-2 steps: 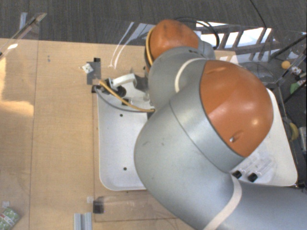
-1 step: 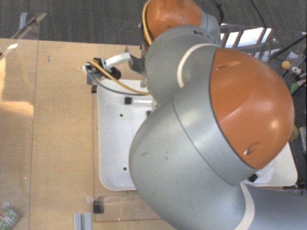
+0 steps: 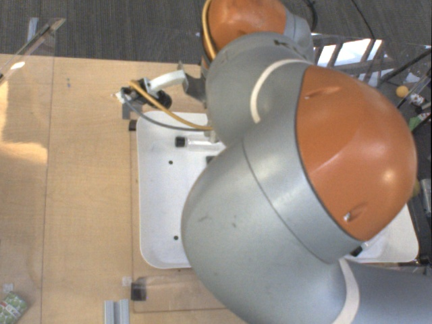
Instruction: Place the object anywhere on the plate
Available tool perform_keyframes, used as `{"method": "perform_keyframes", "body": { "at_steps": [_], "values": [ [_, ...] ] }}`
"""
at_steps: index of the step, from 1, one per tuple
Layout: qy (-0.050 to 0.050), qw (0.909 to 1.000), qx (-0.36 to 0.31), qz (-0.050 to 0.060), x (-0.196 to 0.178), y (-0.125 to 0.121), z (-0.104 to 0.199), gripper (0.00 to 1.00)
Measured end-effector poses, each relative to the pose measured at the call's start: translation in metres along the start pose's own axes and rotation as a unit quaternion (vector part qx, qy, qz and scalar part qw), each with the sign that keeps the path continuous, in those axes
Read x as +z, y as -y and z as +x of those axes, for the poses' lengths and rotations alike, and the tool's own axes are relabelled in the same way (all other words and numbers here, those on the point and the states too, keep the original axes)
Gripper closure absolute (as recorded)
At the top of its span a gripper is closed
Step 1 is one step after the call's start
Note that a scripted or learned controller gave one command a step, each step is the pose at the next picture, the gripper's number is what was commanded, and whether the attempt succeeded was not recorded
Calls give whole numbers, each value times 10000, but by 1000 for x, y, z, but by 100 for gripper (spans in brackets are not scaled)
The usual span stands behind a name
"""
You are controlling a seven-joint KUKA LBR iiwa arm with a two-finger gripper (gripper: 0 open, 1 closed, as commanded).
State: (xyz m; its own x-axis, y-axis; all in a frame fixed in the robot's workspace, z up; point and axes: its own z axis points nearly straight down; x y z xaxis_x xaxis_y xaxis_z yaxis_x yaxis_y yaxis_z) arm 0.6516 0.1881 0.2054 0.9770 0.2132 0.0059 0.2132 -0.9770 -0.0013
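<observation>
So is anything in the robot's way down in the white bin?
I cannot tell. The arm hangs over most of the white bin and hides what lies beneath. The bare part holds a small black piece, near the bin's far edge.

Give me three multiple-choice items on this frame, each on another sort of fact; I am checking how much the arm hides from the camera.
1. Where does the arm lie in the view?
A. Over the right and middle, covering much of the bin
B. In the far left corner only
C. Along the bottom left edge

2. What colour is the bin?
A. Blue
B. White
C. Black

3. How does the yellow cable run?
A. Coiled on the bench at far left
B. Cut in two pieces inside the bin
C. From the black part at the bin's top left corner, across the bin's rim, toward the arm

Answers: 1 A, the grey and orange body spans the right and middle. 2 B, its bare floor shows white. 3 C, it curves over the rim and passes under the arm.
</observation>
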Motion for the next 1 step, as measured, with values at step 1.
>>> {"method": "perform_keyframes", "body": {
  "at_steps": [1],
  "values": [
    [40,9865,-1637,1,62,-5,-8,100]
  ]
}}
